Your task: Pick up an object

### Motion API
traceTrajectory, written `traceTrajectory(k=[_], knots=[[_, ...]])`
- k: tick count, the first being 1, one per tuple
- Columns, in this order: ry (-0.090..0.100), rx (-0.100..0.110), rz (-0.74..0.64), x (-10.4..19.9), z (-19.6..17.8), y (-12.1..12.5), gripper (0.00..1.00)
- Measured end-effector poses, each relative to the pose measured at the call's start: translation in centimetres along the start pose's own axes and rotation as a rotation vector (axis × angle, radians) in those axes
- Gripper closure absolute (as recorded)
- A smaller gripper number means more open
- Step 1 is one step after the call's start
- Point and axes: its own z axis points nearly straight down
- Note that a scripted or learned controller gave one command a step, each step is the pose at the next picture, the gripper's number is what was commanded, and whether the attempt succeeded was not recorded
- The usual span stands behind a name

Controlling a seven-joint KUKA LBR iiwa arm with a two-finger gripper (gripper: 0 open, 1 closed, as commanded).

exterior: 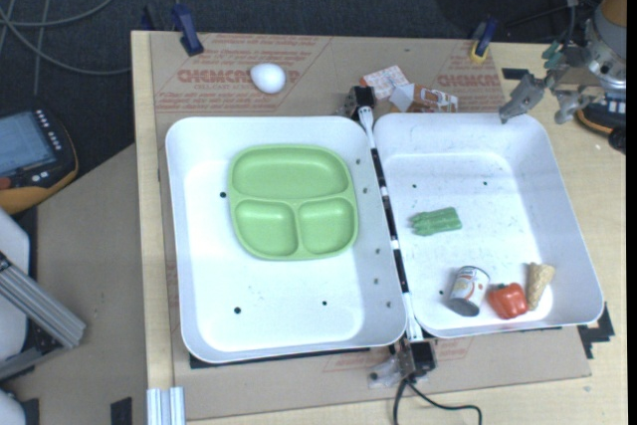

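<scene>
The right bin [557,184] holds several small objects. A green ridged piece [435,221] lies near its middle. At the front lie a small tin can [466,289] on its side, a red pepper [508,300] and a tan cone-shaped piece [538,282]. My gripper [539,110] hangs over the far right corner of this bin, well above and behind the objects. Its two grey fingers [520,100] are spread apart with nothing between them.
The left bin [199,274] carries a green divided plate [294,199]. A white egg [267,77] rests on the bench behind it. Crumpled wrappers [400,90] lie behind the seam between the bins. Blue clamps [185,28] hold the bench's far edge.
</scene>
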Motion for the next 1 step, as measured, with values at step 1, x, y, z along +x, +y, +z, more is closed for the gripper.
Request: traceTrajectory(k=[1], knots=[[0.001,0.001,0.000,3.63,5.41,-3.95,0.00]])
